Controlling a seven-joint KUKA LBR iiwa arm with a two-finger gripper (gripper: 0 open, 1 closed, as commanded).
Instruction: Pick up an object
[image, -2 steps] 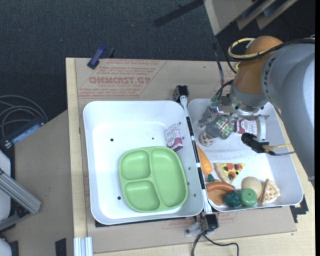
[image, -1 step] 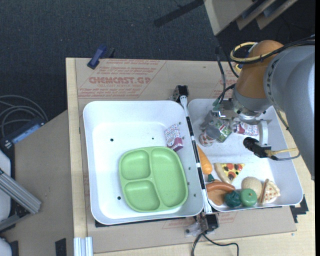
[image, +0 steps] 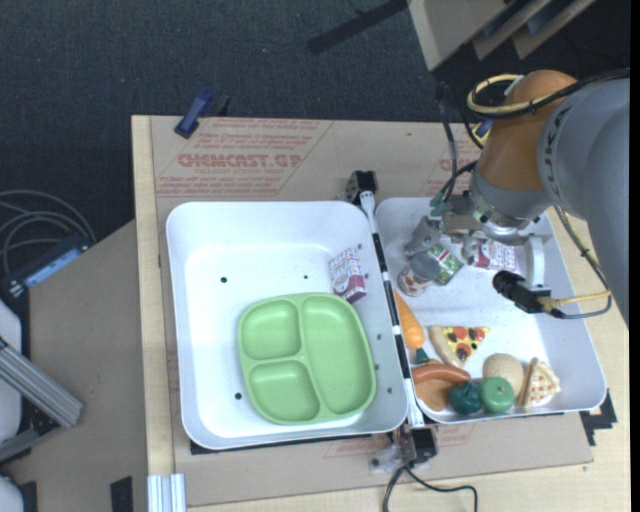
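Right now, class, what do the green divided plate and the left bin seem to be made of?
Green divided plate: probably moulded plastic, matte; even pale green, rounded compartment edges, soft sheen.
Left bin: likely thin formed plastic, smooth and slightly glossy; uniform white, rounded corners, rolled rim.

Robotics lab, KUKA arm, white bins on bench, loose cables
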